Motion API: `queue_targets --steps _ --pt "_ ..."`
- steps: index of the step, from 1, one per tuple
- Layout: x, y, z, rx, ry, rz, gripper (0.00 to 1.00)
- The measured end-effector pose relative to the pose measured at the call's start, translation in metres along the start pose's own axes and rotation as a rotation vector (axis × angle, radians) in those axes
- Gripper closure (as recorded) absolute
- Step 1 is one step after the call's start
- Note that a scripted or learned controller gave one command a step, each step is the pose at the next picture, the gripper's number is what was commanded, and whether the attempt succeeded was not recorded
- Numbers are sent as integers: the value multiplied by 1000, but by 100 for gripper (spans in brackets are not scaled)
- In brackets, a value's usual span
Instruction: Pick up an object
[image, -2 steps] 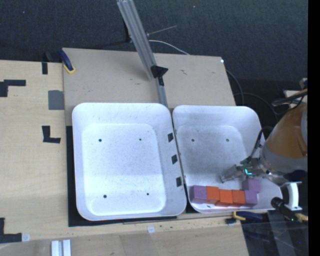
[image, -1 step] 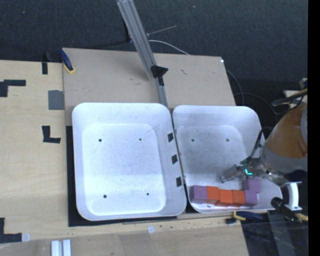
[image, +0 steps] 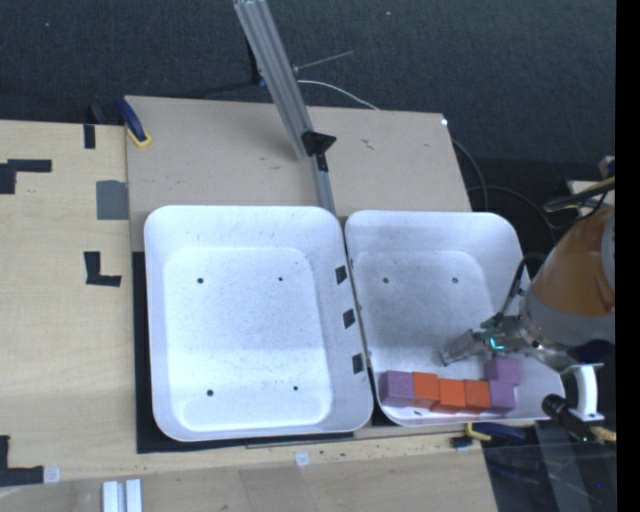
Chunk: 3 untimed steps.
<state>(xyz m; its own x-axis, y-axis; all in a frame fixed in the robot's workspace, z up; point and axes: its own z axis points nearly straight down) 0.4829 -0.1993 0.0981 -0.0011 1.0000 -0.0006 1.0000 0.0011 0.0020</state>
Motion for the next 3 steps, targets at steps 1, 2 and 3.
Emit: queue_targets --steps 1,2,3 --pt "0 0 0 0 0 0 0" --pt "0 0 0 0 0 0 0" --pt "0 0 -10 0 0 -1 100"
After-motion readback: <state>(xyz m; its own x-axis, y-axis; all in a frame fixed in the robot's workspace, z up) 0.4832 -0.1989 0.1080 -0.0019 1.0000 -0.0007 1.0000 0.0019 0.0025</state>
